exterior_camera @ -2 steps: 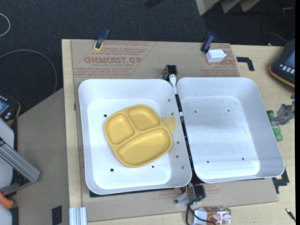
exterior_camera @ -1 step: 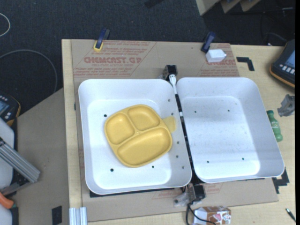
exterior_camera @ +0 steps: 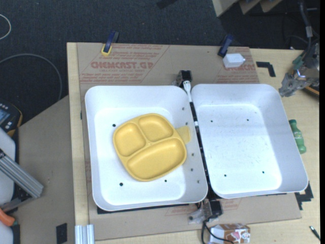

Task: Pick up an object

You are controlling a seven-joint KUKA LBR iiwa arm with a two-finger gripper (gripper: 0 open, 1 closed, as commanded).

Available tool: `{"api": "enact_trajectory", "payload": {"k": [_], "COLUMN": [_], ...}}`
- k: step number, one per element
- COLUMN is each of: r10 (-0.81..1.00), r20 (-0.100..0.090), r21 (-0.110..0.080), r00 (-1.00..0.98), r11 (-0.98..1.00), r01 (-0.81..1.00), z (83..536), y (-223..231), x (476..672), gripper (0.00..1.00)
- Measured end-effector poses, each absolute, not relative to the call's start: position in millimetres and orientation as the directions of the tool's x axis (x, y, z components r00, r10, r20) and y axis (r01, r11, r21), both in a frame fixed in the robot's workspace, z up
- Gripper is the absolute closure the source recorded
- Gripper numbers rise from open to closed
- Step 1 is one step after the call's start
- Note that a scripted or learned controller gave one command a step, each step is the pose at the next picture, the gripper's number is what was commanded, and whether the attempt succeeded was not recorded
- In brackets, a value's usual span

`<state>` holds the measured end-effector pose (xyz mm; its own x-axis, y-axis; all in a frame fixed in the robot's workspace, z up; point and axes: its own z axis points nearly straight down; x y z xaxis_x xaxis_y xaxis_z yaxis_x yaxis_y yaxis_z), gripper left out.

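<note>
So the yellow divided plate (exterior_camera: 150,146) is sitting flat in the left bin (exterior_camera: 101,187), kind of turned at an angle. The claw (exterior_camera: 297,78) is way off by the table's far right edge, past the right bin (exterior_camera: 284,172), honestly can't tell its state.

Left bin (exterior_camera: 96,136): mostly taken up by yellow divided plate (exterior_camera: 150,146), lying flat and tilted; bare floor along the far wall and the near-left corner.
Plate tab (exterior_camera: 183,133): reaches toward the right wall, close to the divider.
Right bin (exterior_camera: 244,136): open floor across, only low walls around.
Divider (exterior_camera: 195,131): black strip between the bins, both rims touching it.
Gripper (exterior_camera: 294,83): outside the right bin's far-right corner, above the bench.
Green object (exterior_camera: 298,136): just outside the right rim.
</note>
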<state>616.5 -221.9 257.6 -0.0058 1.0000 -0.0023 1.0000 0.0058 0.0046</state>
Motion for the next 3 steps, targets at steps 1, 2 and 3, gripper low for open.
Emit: {"api": "enact_trajectory", "payload": {"k": [1,2,3], "r10": [1.000,1.000,1.000], "r20": [-0.004,-0.004,-0.007], "r21": [0.015,0.007,0.011], "r00": [-0.006,-0.002,-0.004], "r11": [0.006,0.002,0.004], "r01": [1.000,1.000,1.000], "z": [369,373,383], "y": [-175,-177,-177], "x": [612.6,611.6,612.3], "gripper": [1.00,1.00,1.00]}}
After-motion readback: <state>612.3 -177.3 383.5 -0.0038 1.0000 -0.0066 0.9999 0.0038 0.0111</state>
